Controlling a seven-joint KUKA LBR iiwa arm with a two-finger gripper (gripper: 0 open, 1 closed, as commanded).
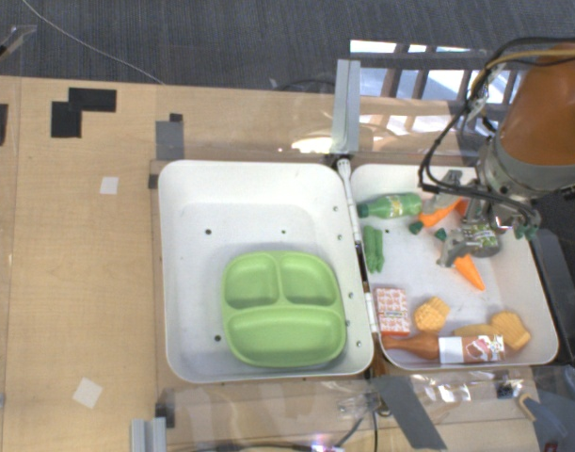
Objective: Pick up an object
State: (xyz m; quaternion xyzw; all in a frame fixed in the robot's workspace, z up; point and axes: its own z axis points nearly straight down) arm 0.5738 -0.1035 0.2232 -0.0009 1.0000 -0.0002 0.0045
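My gripper hangs low over the right bin, at its upper middle. Just below it lies a small orange carrot, close to or touching the gripper's tip. A second orange carrot lies up and to the left of the gripper, next to a green bottle lying on its side. The arm's orange band and grey wrist hide the bin's top right corner.
The right bin also holds a dark green pod, a red-and-white box, two yellow waffle-like pieces and a brown bottle lying along the front wall. A green divided plate lies in the left bin.
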